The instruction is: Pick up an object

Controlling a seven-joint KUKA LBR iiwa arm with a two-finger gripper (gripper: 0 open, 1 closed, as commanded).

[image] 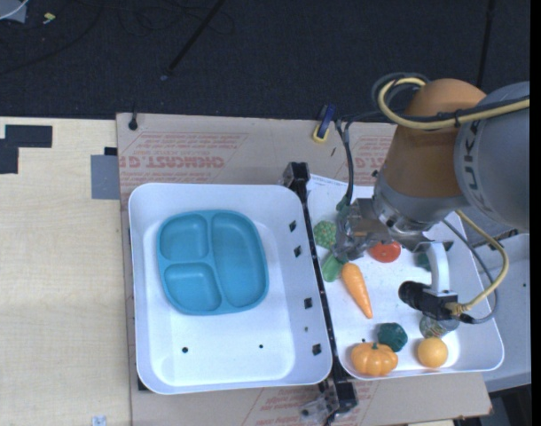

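Observation:
My gripper hangs low over the left part of the right bin, under the grey and orange arm. Just left of it lies a green broccoli-like piece; a second green piece lies just below it. An orange carrot lies slantwise right below the gripper. A red tomato sits close on its right. Nearer the bin's front edge are a small orange pumpkin, a dark green piece and a yellow round fruit.
The left bin holds a blue divided plate. A black divider rail runs between the two bins. A small greyish object lies near the yellow fruit. The arm covers the back right of the right bin.

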